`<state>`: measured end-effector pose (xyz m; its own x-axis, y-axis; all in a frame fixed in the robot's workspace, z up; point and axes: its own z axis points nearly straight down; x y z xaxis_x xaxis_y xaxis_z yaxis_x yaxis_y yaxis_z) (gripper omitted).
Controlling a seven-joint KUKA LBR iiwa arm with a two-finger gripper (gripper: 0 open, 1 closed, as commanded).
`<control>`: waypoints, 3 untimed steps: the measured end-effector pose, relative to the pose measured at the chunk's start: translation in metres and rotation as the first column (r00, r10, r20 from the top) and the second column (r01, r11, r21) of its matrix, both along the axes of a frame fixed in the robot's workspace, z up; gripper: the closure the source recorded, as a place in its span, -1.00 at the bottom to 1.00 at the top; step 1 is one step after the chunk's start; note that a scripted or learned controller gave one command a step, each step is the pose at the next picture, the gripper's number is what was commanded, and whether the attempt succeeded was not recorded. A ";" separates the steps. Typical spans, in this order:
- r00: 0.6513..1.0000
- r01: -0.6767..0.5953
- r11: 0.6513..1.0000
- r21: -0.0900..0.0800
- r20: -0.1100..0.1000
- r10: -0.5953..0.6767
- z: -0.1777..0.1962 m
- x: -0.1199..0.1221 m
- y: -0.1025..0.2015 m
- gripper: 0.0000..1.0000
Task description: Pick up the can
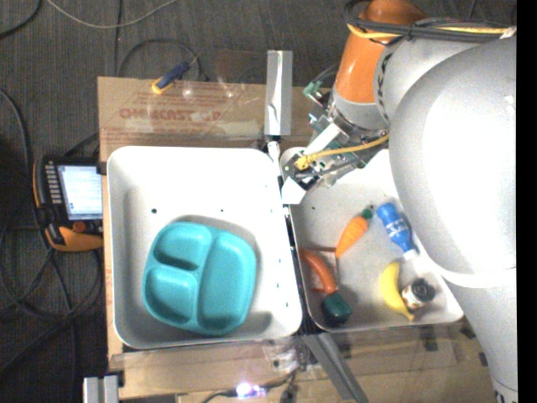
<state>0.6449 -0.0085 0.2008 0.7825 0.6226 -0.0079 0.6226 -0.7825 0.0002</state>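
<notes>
A dark carpeted floor (75,57) with loose black cables (50,7) surrounds the desk, and a brown cardboard sheet (180,112) with red print lies under the far edge of the bins, with a small blue-and-yellow tool (172,75) at its upper edge. At the left of the frame rests an orange-and-black handheld control unit (71,200) with a lit screen. The left bin (134,170) holds a teal divided plate (201,277) in its lower half. The right bin (323,212) holds an orange carrot (352,233) with a green top, a blue bottle (394,227), a yellow banana (388,288), a reddish-orange piece (319,269) and a dark green piece (336,308) near its lower left corner. The can (419,292), small and dark with a round pale top, sits at the lower right of the right bin, touching the banana and just below the bottle. The grey arm (457,158) fills the right side of the frame, its orange band (369,57) at the upper middle. The jaws sit at the upper left corner of the right bin, by the rim where the two bins meet, well apart from the can. How far they are open cannot be told, and nothing can be made out between them.
</notes>
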 end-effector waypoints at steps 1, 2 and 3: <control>0.999 -0.051 0.999 0.003 0.001 0.051 0.042 0.010 -0.014 1.00; 1.000 0.001 1.000 0.003 0.002 -0.001 0.074 0.015 0.002 1.00; 0.998 0.061 0.998 0.004 -0.002 -0.061 -0.010 -0.047 -0.046 1.00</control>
